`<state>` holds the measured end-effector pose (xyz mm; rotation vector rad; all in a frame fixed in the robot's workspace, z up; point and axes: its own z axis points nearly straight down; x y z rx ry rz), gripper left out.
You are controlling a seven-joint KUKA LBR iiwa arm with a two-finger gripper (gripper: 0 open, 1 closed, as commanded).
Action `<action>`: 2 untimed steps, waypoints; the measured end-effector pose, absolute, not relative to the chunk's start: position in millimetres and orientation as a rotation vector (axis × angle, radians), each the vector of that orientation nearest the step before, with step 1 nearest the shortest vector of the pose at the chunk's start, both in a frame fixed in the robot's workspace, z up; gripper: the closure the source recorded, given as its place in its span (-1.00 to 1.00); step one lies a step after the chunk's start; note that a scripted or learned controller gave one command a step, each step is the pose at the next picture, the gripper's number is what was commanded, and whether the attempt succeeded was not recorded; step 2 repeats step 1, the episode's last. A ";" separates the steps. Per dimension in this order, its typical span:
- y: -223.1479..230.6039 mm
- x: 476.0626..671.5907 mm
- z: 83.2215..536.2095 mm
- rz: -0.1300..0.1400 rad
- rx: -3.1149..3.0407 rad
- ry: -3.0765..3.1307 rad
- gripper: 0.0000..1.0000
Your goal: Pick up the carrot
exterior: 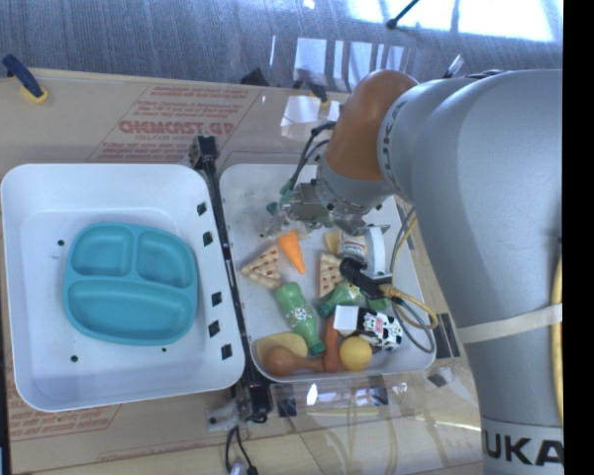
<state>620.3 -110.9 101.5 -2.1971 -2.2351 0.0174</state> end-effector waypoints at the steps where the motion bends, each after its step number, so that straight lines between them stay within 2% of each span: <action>1: -91.8 647.4 152.6 0.001 -2.097 -2.338 1.00; 2: -91.8 647.4 152.6 0.001 -2.097 -2.338 1.00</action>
